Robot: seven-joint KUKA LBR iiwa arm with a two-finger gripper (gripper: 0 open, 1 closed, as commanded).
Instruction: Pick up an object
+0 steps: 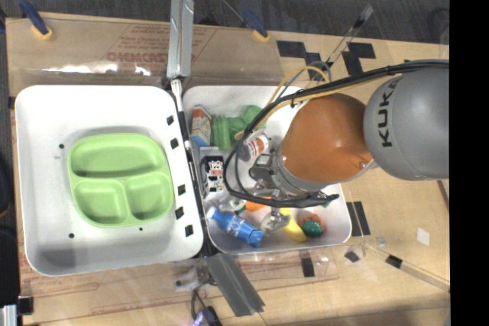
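Note:
The right bin (340, 229) holds a jumble of small objects: a blue piece (237, 227) at the front, a yellow piece (294, 231), a red and green item (310, 224), a green object (229, 130) at the back, and a can-like item (201, 123) by the left wall. The arm's orange band (327, 137) and grey wrist hang over the bin's middle, hiding what lies under them. My gripper (263, 198) reaches down among the objects near the front, its tips lost in the clutter and cables.
The left bin (38, 164) holds a green compartment tray (118, 178). A metal divider bar (180, 42) stands up between the bins at the back. Black cables (252, 126) loop from the arm over the right bin. Blue clamps (36, 20) hold the bench cover.

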